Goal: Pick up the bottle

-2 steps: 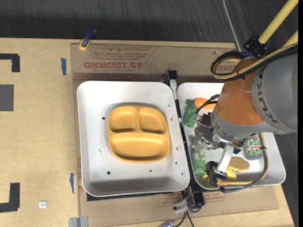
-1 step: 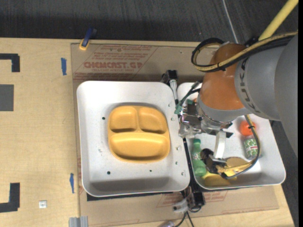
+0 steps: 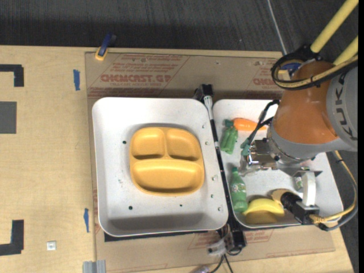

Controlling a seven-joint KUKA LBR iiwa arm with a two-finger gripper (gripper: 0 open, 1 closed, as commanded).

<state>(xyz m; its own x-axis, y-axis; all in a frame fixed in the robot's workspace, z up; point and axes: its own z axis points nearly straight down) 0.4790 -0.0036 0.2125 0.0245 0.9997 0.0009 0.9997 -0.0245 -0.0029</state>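
Looking down at your right bin [image 3: 335,195], you've got the bottle [image 3: 238,191] lying along its left wall, just beside the banana [image 3: 263,210], with your gripper [image 3: 254,158] hanging right above it and honestly too buried under the arm [image 3: 310,115] to tell if it's gripping anything.

Fixed above the table [image 3: 51,152], looking down at a slant from a moderate height. Takes in both white bins: left bin [image 3: 108,169], right bin [image 3: 333,195]. Catches the arm [image 3: 307,115] entering from the right.
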